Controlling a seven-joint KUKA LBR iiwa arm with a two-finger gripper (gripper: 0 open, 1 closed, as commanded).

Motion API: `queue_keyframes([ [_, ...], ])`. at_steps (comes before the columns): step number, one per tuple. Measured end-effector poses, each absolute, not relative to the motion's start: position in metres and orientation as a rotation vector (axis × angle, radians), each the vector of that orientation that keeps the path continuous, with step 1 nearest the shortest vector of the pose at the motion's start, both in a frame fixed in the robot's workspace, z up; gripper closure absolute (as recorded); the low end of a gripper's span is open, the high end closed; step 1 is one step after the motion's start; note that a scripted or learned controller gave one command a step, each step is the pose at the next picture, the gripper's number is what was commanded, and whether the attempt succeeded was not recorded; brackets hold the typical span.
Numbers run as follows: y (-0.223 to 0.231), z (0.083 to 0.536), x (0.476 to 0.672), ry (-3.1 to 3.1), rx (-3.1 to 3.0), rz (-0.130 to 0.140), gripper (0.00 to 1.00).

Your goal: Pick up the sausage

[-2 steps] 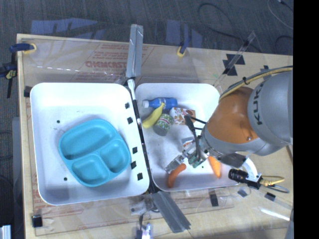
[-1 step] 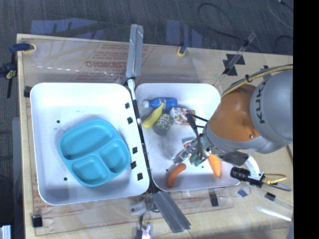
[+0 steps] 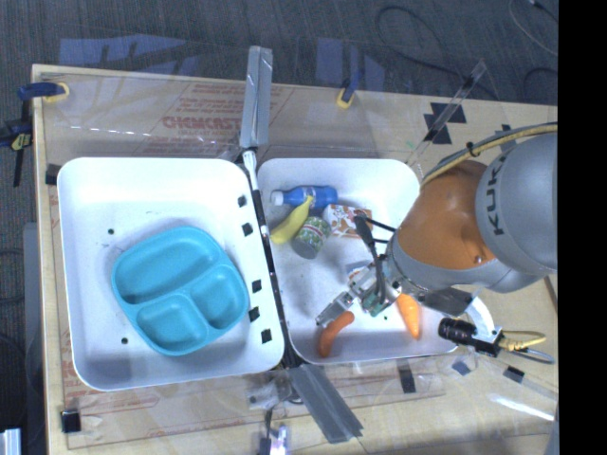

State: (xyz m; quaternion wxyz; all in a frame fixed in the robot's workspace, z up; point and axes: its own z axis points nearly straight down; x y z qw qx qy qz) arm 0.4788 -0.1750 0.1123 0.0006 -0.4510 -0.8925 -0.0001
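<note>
Far to the left of your gripper you have the left bin, and in it a blue tray with 3 compartments, lying tilted toward the bin's lower side. Between the 2 bins runs a grey bar, which rises above them toward the bench's far edge. In the right bin, up and left of the gripper, you see a yellow banana leaning against a blue bottle, with a small can touching the banana's lower end and a packet just right of the can. The sausage, orange-red, lies just below and left of the gripper, near the bin's lower wall. Your gripper hangs over the sausage's upper end; whether its fingers are apart or together you cannot tell, and nothing shows between them. Just right of the gripper lies an orange carrot, under the arm's orange band.
</note>
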Motion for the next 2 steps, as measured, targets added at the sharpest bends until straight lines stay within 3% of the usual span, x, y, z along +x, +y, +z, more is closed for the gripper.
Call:
queue_keyframes([
  [1,-0.161,0.091,0.487,-2.639,-1.695,0.001,0.0],
  [2,-0.181,0.091,0.477,-2.696,-1.605,0.0,0.0],
])
